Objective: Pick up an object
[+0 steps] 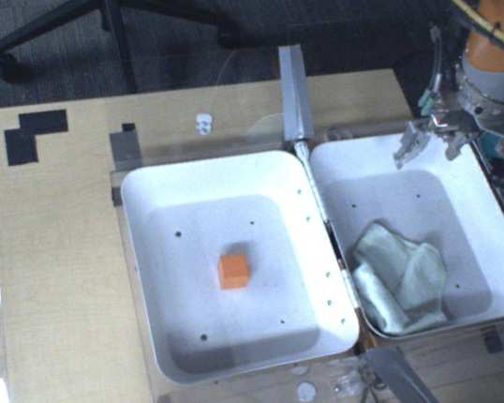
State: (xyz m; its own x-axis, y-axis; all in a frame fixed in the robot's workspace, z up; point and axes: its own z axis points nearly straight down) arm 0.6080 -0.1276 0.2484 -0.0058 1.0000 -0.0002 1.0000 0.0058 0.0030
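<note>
You have two white bins side by side on the bench, the left bin (161,258) and the right bin (485,235), and each holds one thing. In the left bin sits one small orange block (234,271), a plain cube, solid in colour, resting flat near the middle of the floor and well apart from every wall. In the right bin lies one crumpled pale green cloth (399,279), bunched toward the near left corner and seemingly touching the wall there. Your gripper (429,140) hangs over the far right corner of the right bin with its two fingers spread apart, nothing between them, well away from the block.
</note>
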